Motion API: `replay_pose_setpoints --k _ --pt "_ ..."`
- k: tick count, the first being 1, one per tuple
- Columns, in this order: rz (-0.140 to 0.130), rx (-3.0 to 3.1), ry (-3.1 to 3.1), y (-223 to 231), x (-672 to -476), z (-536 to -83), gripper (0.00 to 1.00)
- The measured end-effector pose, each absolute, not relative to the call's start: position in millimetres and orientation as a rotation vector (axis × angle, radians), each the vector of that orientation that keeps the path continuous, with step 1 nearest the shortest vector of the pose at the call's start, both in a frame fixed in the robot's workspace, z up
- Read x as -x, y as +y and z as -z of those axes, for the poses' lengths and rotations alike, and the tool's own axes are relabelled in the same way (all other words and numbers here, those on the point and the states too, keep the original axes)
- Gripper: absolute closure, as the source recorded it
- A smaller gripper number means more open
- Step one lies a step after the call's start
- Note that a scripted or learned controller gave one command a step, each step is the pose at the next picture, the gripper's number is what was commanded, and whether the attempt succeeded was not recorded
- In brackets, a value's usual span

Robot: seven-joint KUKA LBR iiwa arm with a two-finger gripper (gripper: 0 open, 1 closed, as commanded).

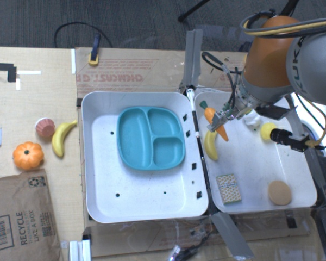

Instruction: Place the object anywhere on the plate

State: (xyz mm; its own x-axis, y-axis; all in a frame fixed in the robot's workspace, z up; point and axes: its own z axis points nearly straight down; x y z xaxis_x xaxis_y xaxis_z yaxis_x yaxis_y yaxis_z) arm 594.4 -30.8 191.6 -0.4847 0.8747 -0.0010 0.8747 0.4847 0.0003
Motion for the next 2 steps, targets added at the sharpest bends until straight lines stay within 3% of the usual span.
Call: replay_pose_setpoints --k 1,2 --pt "0.002 -1.517 2.75 43.2 -599.4 -191.1 1.0" --pt "0.002 -1.518 2.75 43.0 -599.4 -191.2 0.0"
